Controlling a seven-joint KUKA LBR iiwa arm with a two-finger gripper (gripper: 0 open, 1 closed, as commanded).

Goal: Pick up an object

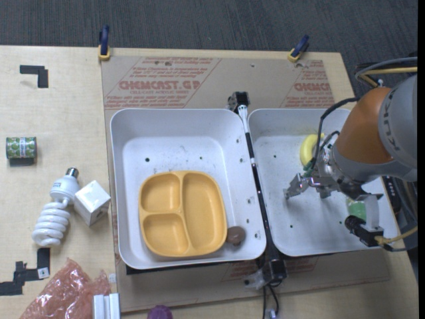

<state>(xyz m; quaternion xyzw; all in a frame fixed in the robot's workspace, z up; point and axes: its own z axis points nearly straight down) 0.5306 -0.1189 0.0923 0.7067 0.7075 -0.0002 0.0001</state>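
Observation:
My gripper (297, 185) hangs low over the floor of the right bin (279, 234), near its middle, pointing left. Its fingers stand apart with nothing between them, so it is open. A yellow rounded object (306, 150) lies just behind the gripper toward the bin's far side, partly covered by the wrist. A green object (356, 209) peeks out under the arm at the bin's right side. In the left bin (126, 178) rests a yellow divided plate (182, 212), and a small brown lump (235, 235) sits at its lower right corner.
The ridge between the two bins (254, 171) runs just left of the gripper. Outside the bins on the left lie a spiral light bulb (54, 211), a white cube (92, 202), a small green can (21, 148) and a pink mesh bag (63, 291).

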